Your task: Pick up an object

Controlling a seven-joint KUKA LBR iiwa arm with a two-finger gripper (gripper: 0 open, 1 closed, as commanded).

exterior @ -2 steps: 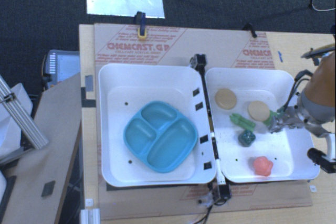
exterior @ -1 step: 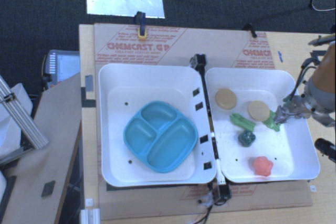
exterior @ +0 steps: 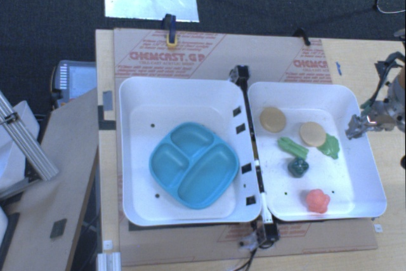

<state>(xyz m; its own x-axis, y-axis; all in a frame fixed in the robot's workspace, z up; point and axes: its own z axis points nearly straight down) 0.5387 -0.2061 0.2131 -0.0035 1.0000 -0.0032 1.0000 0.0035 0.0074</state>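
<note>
The right bin (exterior: 355,162) holds two tan round discs (exterior: 273,118) (exterior: 312,134), a long green piece (exterior: 292,147), a light green leafy piece (exterior: 330,146), a dark green lump (exterior: 297,167) and a pink-red object (exterior: 318,200). My gripper (exterior: 359,125) hangs at the bin's right rim, level with the second disc and to the right of the leafy piece. Nothing shows between its fingers.
The left bin (exterior: 136,111) carries a blue divided plate (exterior: 193,164). Black clips run along the divider (exterior: 248,155) between the bins. Cardboard (exterior: 190,54) lies under both bins, with a yellow clamp (exterior: 172,40) at the back edge.
</note>
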